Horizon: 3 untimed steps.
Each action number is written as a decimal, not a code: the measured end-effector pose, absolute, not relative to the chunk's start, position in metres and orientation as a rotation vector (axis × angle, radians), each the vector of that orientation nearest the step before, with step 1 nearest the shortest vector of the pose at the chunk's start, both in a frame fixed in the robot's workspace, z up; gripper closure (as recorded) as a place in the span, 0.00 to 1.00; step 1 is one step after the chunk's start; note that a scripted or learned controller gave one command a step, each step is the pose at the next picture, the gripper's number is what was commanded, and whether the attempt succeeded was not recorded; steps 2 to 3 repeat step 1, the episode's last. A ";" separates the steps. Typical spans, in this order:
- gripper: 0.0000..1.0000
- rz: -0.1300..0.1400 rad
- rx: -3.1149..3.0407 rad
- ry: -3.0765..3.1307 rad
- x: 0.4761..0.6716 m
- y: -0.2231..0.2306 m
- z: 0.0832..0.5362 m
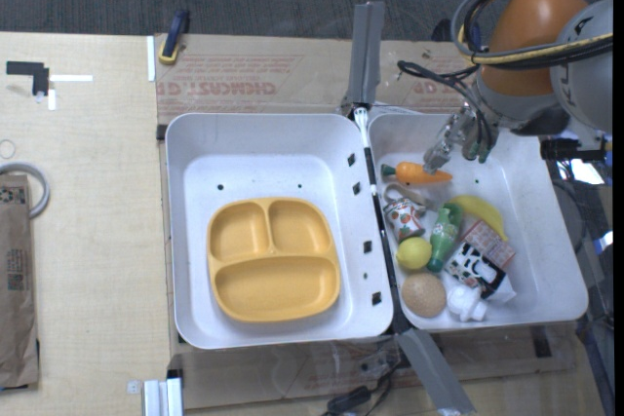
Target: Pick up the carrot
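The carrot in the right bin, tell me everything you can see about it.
The carrot is small and orange with a green stub at its left end, smooth and toy-like, probably plastic. It lies on its side, roughly level across the picture, on the floor of the right bin near its far left corner. The hand sits just above its right end; contact can't be judged. The other items lie nearer the camera, just below it.

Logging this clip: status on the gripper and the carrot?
Gripper low over right bin, just above carrot. Carrot lying in the bin, not held. Small can and banana close by.
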State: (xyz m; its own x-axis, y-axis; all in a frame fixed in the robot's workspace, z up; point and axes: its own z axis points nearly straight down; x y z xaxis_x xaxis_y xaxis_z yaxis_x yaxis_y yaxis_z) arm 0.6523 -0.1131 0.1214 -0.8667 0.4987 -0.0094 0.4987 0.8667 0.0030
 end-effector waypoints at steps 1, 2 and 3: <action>0.00 0.001 0.809 3.026 0.652 -0.113 0.121; 0.00 0.001 0.809 3.026 0.652 -0.113 0.121; 0.00 0.001 0.809 3.026 0.652 -0.113 0.121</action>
